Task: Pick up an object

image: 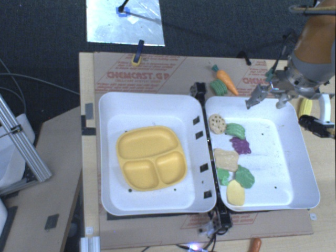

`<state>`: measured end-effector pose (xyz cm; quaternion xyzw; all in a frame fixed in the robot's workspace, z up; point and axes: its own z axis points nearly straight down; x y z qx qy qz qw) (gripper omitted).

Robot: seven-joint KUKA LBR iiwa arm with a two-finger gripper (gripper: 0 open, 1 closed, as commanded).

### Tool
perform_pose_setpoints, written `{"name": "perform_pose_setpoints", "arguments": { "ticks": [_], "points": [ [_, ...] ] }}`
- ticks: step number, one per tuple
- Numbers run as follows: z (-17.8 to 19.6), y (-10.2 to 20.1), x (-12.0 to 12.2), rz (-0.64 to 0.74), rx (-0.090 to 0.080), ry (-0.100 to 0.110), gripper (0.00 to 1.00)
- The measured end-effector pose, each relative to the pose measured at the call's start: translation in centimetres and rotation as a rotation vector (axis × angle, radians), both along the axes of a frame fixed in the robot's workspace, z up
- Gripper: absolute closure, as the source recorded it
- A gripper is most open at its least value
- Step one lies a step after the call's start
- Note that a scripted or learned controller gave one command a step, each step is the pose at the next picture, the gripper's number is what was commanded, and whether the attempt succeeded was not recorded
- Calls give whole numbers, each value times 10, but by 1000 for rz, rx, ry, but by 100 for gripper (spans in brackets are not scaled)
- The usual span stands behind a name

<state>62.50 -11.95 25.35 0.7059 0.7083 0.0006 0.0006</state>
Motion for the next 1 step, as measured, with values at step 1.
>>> {"name": "perform_pose_setpoints", "arguments": {
  "ticks": [1],
  "points": [
    [-95,-58,-87,-11,1,14,0]
  ]
}}
